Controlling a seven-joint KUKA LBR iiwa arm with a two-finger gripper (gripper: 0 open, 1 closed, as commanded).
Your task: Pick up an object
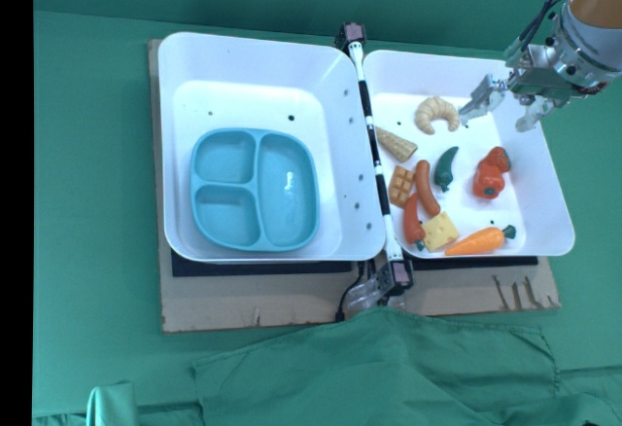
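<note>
The right bin (544, 200) holds toy foods: a croissant (437, 113), an ice-cream cone (396, 143), a waffle (402, 186), two sausages (426, 187), a dark green pepper (446, 166), a red pepper (492, 173), a cheese wedge (442, 230) and a carrot (478, 240). My gripper (505, 109) hangs open above the bin's far right part, just right of the croissant. Nothing sits between its fingers.
The left bin (185, 64) holds a blue three-compartment plate (255, 189). A hinged bar (369, 137) runs between the bins. Green cloth (389, 371) is bunched at the front of the bench.
</note>
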